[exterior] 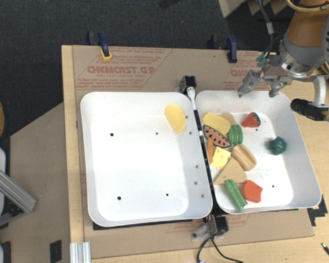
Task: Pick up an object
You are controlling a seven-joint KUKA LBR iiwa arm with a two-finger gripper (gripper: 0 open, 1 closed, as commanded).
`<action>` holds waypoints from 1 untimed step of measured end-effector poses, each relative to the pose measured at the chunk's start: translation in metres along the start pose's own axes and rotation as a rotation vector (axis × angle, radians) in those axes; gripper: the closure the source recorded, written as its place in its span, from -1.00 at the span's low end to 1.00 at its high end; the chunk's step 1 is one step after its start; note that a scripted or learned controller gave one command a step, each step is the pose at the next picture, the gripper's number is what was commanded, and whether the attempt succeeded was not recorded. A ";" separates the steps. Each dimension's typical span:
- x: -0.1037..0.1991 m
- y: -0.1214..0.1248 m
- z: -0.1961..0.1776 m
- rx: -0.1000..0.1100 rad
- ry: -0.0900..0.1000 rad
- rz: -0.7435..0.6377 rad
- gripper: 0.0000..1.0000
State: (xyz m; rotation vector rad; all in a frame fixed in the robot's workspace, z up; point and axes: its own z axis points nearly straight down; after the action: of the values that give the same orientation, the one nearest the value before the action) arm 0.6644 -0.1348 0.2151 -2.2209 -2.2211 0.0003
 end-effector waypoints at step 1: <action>0.143 -0.014 0.032 0.005 0.006 -0.014 -1.00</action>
State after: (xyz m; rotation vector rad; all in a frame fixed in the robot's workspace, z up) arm 0.6508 0.0085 0.1828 -2.2001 -2.2302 -0.0008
